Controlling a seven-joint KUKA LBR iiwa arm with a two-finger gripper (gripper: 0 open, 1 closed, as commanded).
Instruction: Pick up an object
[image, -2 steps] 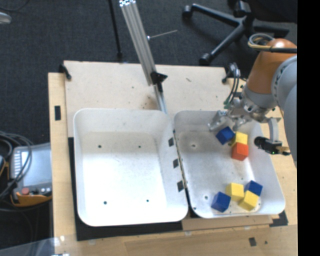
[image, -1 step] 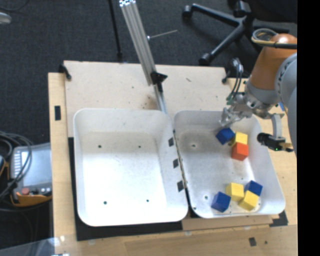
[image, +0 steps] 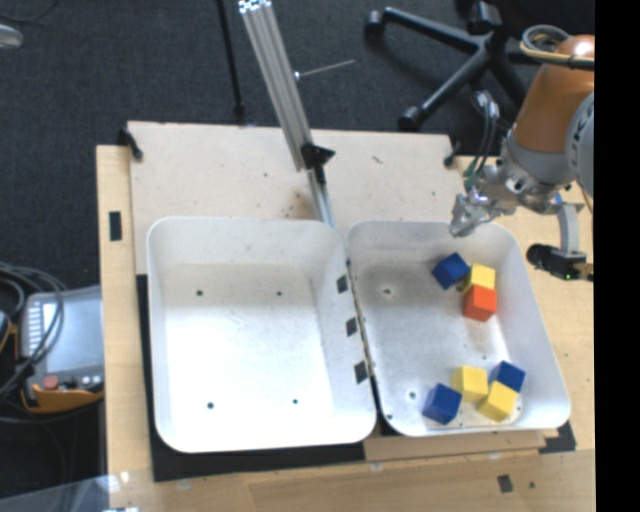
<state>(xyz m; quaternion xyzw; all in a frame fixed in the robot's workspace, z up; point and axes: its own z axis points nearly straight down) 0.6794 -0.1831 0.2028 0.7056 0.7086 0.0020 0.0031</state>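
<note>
The right bin (image: 400, 330) holds several small blocks. A blue block (image: 450, 270), a yellow block (image: 483, 277) and an orange block (image: 480, 301) cluster near its far right. Near its front edge lie a blue block (image: 441, 403), a yellow block (image: 470, 381), another yellow block (image: 499, 401) and a blue block (image: 509, 376). My gripper (image: 466, 222) hangs above the far rim of the right bin, a little beyond the far cluster, with nothing seen between its fingers.
The left bin (image: 250, 330) sits beside the right one, sharing a middle rim. A slanted metal post (image: 285, 90) rises from the bench behind the bins. A chair base stands on the floor at the back right.
</note>
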